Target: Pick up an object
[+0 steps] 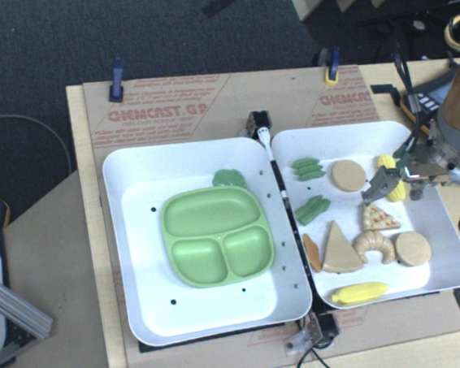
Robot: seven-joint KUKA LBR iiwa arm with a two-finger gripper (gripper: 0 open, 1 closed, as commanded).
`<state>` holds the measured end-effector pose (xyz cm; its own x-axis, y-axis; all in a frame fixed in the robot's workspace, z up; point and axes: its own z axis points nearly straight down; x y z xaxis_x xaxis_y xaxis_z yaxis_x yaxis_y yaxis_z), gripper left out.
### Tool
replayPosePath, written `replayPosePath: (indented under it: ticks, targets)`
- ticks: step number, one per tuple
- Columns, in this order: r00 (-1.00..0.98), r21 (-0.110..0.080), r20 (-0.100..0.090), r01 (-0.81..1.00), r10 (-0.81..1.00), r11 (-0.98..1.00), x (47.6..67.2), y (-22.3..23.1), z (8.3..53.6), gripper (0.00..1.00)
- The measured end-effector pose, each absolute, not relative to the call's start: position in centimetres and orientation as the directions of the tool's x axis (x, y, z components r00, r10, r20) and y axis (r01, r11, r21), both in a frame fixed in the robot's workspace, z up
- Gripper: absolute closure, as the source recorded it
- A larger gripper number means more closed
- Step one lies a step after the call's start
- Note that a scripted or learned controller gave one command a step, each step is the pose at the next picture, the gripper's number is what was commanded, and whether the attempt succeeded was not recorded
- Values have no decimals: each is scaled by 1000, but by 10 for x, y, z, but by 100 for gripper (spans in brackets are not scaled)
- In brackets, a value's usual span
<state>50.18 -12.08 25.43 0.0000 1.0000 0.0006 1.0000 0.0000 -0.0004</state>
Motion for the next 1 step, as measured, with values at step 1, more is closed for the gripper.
replayPosePath:
  ticks: [1]
  targets:
    - [-1, -15, 5, 1000, 1000, 1, 475, -96, 133, 0]
